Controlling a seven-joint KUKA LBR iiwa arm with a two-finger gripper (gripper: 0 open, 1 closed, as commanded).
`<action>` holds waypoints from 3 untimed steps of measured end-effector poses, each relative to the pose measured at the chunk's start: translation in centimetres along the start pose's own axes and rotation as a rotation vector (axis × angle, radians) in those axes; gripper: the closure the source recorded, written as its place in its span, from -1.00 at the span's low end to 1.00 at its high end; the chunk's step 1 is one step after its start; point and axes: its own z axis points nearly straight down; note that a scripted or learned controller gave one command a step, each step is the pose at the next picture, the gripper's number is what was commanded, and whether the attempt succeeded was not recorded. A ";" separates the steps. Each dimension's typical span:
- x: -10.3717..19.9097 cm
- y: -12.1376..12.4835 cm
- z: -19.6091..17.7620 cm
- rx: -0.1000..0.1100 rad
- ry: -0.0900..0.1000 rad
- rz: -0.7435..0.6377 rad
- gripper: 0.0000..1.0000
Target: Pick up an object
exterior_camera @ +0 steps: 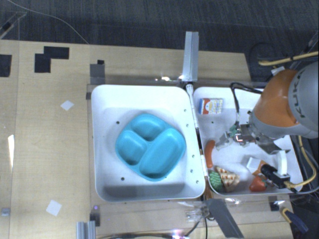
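Below you, the bench [45,148] carries two shallow white bins side by side. The left bin [107,101] holds a blue three-compartment tray [150,146], lying flat near the bin's middle and turned at a slant to the bin walls. The right bin [219,121] holds the loose items. A small carton [211,106] with a blue end and an orange face lies near the far left corner, its long axis running left to right. A red sausage-shaped piece [210,154] lies just beside the wall shared by the two bins, its long axis running from far to near, roughly parallel to that wall. At its near end sit a green item [215,179] and, touching it on the right, a tan waffle-patterned piece [228,177]. Further right you see a small white block [252,162], and near it an orange-red item [258,182] close to the front wall.

The arm [294,101] reaches in from the right, its orange band [277,101] over the right bin's far half. The gripper [238,135] hangs over the middle of the right bin, between the carton and the white block, with the sausage-shaped piece off to its left and apart from it. The wrist body covers much of the bin's right half and hides what lies under it. You cannot tell from this view how the jaws stand, nor whether anything sits between them. Black cabling [273,174] trails over the bin's near right corner.
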 end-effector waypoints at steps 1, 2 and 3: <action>-7.0 -4.0 -2.4 0.014 0.006 -0.456 -1.00; 1.0 -0.5 -2.8 0.013 0.010 -0.701 -1.00; 6.6 -3.8 -8.5 0.011 0.010 -0.759 -1.00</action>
